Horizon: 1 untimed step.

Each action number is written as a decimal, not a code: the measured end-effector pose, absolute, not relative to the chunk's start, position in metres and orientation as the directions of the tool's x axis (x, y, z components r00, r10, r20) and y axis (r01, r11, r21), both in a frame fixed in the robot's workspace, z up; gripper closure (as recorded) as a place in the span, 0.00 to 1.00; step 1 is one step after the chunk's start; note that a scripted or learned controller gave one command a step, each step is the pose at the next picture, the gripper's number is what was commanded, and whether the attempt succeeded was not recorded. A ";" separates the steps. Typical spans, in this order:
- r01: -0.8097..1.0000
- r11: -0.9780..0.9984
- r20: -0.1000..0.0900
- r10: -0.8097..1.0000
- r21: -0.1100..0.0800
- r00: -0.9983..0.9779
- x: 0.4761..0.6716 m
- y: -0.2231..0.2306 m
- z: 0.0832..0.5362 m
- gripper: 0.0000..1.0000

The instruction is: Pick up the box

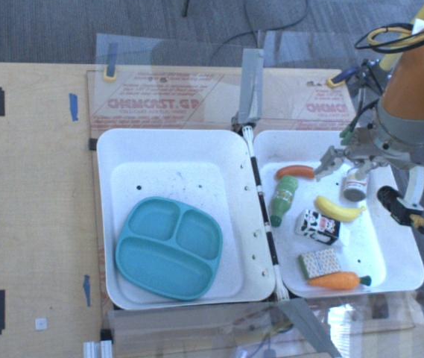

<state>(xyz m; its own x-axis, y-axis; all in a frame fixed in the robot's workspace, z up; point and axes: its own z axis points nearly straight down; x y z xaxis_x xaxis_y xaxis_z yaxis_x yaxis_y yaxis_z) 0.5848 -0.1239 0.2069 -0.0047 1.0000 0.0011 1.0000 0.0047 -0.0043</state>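
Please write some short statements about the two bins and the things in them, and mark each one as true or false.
1. The teal divided plastic plate lies in the left white bin. True.
2. The yellow banana lies in the left bin. False: it lies in the right white bin.
3. The black-and-white patterned box lies between the banana and the orange carrot. True.
4. The green plastic bottle stands on the plate. False: it lies in the right bin, near the divider.
5. The gripper is over the right bin. True.
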 end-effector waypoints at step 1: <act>0.957 -0.291 -0.001 0.957 -0.003 0.291 0.640 -0.094 0.099 0.00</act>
<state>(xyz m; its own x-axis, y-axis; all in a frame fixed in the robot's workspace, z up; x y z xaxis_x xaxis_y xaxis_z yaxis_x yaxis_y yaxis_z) 0.6396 -0.0943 0.0989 0.2911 0.9567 -0.0007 0.9567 -0.2911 -0.0029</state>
